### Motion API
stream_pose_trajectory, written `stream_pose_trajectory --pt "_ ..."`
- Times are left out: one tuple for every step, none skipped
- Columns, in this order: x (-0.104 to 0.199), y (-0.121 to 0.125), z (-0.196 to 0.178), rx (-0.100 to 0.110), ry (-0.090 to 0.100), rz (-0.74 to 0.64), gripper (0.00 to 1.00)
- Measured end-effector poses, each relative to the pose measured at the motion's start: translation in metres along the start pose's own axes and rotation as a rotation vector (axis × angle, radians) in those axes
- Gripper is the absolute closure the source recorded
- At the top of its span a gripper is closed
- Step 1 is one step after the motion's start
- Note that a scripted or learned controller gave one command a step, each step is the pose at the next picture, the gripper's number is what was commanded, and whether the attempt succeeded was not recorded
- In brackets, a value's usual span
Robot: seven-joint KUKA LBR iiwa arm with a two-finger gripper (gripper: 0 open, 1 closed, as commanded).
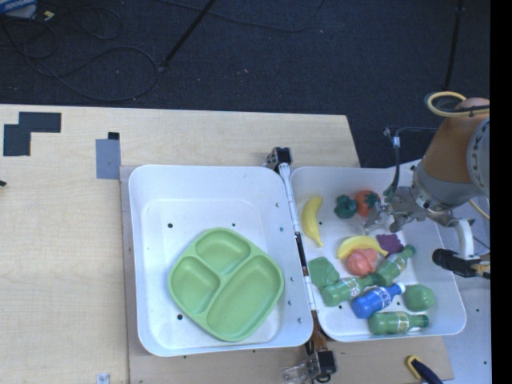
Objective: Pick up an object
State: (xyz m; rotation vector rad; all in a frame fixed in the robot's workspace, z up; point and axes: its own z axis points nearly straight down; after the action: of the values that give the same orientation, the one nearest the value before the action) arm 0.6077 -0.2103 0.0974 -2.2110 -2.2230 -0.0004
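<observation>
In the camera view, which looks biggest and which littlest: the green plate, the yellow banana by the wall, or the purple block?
Largest to smallest:
1. Green divided plastic plate
2. Long yellow toy banana
3. Small purple block

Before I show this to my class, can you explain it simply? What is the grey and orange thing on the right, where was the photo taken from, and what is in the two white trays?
One fixed camera looks down at a slant on a bench. The grey and orange shape is a robot arm reaching in from the right; its gripper hangs over the right bin. I see nothing between its fingers. That bin holds toy food: a yellow banana, a blue bottle, green bottles, a purple piece. The left bin holds a green divided plate.
</observation>
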Motion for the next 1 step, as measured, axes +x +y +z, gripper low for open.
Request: stream_pose_trajectory --pt "0.0252 0.0276 -0.1060 -0.004 -0.005 0.004 1.00"
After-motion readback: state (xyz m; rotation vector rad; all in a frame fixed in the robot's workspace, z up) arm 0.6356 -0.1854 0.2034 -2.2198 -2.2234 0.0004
